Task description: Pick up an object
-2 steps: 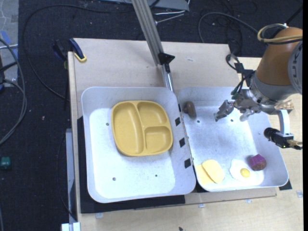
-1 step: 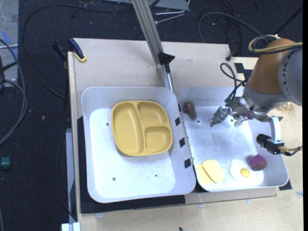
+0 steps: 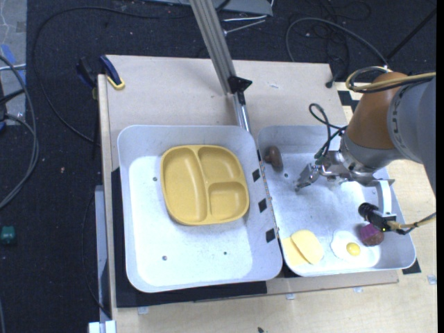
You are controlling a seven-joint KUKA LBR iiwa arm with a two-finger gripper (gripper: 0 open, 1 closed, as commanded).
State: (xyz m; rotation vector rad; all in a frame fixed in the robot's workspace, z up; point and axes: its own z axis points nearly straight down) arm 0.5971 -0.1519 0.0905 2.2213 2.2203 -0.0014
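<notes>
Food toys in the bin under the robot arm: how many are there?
4: a brown piece at the far left, yellow cheese and a fried egg along the near edge, a purple piece beside the egg. The arm may hide more.

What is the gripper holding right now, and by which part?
Nothing. The gripper hangs with its fingers open over bare floor of the right bin, apart from the brown object, the yellow piece and the fried egg.

Bench (image 3: 180, 89): pale tan top on dark floor. Directly on it, 2 shallow white bins side by side, edges touching at centre. Left bin (image 3: 139, 255) sits slightly skewed, w/ black mat (image 3: 119, 283) showing under its left & near edges. Right bin (image 3: 291, 136) smaller. Blue/yellow clamp (image 3: 111, 73) at far left corner.
</notes>
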